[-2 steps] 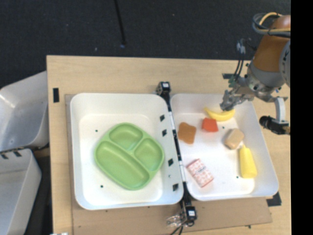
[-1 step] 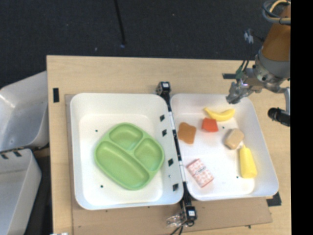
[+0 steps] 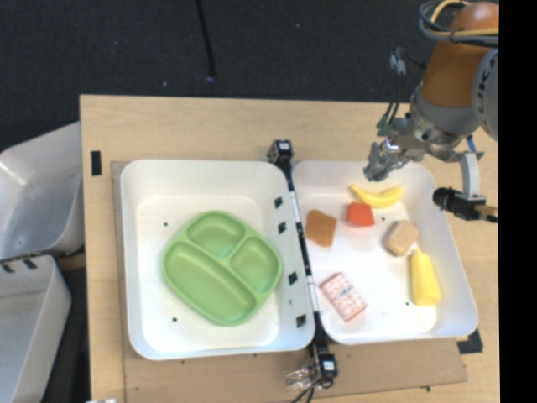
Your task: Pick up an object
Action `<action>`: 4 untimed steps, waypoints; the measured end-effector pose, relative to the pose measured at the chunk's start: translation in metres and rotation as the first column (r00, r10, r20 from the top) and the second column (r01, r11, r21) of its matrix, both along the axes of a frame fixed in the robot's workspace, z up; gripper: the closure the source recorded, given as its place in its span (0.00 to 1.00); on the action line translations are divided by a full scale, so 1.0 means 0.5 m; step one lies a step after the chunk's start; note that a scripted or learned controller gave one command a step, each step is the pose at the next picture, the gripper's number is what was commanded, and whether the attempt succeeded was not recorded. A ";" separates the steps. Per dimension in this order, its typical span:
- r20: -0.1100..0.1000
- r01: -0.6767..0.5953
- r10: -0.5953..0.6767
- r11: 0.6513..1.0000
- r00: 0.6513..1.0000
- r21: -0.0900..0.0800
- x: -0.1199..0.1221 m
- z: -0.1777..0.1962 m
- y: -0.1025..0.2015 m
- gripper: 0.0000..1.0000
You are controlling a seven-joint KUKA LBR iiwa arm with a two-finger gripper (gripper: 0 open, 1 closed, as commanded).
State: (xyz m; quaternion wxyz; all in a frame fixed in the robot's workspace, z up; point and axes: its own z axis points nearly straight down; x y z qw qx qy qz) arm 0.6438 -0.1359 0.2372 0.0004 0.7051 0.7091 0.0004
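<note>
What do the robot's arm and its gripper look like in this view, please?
The arm is grey with a broad orange band above the wrist and thin cables looped around it. Its gripper is small, metallic grey, with dark fittings.

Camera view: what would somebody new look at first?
Probably the big green divided plate lying alone in the left bin. Next, the toy food scattered in the right bin: a yellow banana, a red block touching it, and a pink box. The gripper hangs just above the banana.
</note>
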 end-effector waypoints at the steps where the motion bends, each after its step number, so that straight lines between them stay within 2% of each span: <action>1: -0.002 0.001 -0.001 1.000 1.000 0.000 -0.054 -0.008 0.102 1.00; 2: -0.001 0.000 0.000 1.000 1.000 0.001 -0.069 0.003 0.193 1.00; 3: -0.003 0.000 0.000 1.000 1.000 0.001 -0.115 -0.015 0.290 1.00; 4: -0.001 -0.001 0.001 1.000 1.000 0.002 -0.149 0.009 0.373 1.00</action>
